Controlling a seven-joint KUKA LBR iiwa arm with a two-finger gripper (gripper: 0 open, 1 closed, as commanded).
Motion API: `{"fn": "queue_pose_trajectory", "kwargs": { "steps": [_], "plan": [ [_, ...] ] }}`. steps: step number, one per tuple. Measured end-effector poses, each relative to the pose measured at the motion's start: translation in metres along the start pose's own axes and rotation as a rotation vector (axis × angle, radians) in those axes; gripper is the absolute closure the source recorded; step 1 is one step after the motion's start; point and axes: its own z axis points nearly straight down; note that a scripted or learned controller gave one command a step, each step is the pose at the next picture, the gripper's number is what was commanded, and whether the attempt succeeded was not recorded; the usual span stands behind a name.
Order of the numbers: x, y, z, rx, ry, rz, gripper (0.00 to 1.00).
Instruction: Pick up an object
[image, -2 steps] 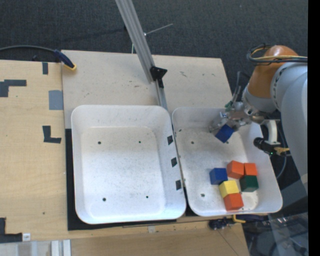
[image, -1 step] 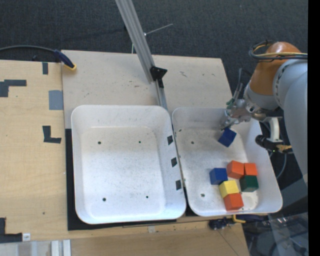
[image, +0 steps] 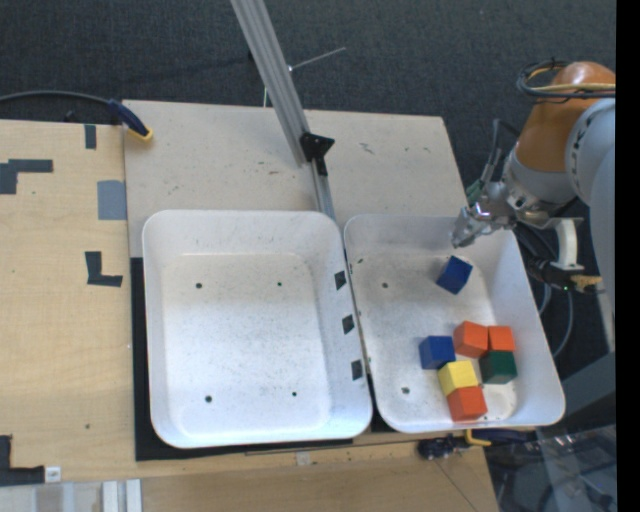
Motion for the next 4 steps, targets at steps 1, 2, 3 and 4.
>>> {"fn": "queue_pose_trajectory", "kwargs": {
  "steps": [1, 2, 3, 4],
  "plan": [
    [0.0, -0.004, -0.063, -0.003, -0.001, 0.0, 1.0],
    [0.001, -0.003, -0.067, 0.003, 0.001, -0.001, 1.0],
    [0.053, -0.004, -0.06, 0.005, 0.002, -0.005, 1.0],
    [0.101, -0.007, -0.056, 0.006, 0.002, -0.005, 1.0]
  ]
}}
